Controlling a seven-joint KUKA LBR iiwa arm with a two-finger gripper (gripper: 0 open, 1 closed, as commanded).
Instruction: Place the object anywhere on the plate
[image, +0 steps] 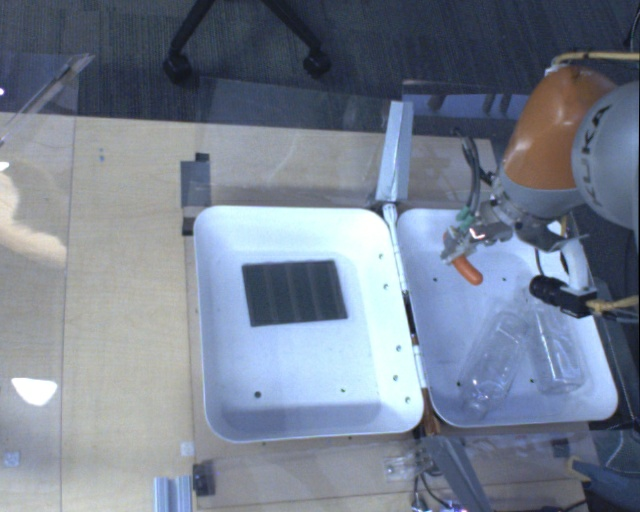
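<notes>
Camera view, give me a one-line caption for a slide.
KUKA arm's gripper over the right bin by an orange object; dark plate waits in the left bin.

Even, fairly bright overhead light falls across the wooden bench (110, 330), with no hard shadows. The two white bins are the brightest areas: the left bin (300, 400) shows a soft grey shading along its near wall, and the right bin (440, 330) looks slightly bluish. Pale reflections sit near the bench's left edge, a blurred cream patch (30, 235) and a small white glint (35, 390), as on a clear sheet. The floor (100, 40) beyond the far edge is dim. Focus is soft overall, and the clear plastic bottles (520, 355) in the right bin are faint and hard to outline.
</notes>
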